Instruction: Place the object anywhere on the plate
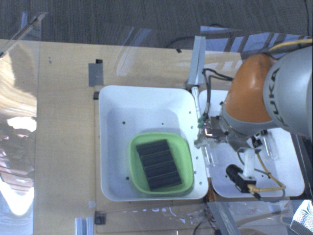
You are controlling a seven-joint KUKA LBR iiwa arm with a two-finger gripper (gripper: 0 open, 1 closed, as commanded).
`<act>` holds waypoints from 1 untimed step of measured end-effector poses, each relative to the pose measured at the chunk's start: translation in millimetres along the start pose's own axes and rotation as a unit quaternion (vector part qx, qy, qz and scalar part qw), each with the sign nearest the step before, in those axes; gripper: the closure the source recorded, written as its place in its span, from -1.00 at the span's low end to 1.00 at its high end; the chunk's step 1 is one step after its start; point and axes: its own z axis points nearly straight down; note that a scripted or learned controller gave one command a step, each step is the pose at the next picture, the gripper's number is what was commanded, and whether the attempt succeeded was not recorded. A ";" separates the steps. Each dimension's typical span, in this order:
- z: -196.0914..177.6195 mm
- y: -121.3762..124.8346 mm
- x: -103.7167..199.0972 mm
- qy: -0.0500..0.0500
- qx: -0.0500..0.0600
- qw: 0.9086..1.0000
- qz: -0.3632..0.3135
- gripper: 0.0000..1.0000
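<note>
A square lime-green plate (183,153) lies in the front part of the left white bin (115,131). A dark ridged rectangular object (158,164) rests flat on the plate, slightly turned, and covers most of its middle. My gripper (239,148) hangs over the right bin (293,175), just right of the wall between the two bins. The orange band and grey wrist above it hide most of it. It is well apart from the dark object and the plate.
A black connector with yellow cables (239,177) dangles below the wrist over the right bin's floor. A grey post (197,60) stands behind the bins. The wooden bench (54,131) spreads to the left, with a small grey bracket (96,73).
</note>
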 end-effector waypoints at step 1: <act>28.7 0.6 75.2 0.000 0.000 0.997 -0.076 1.00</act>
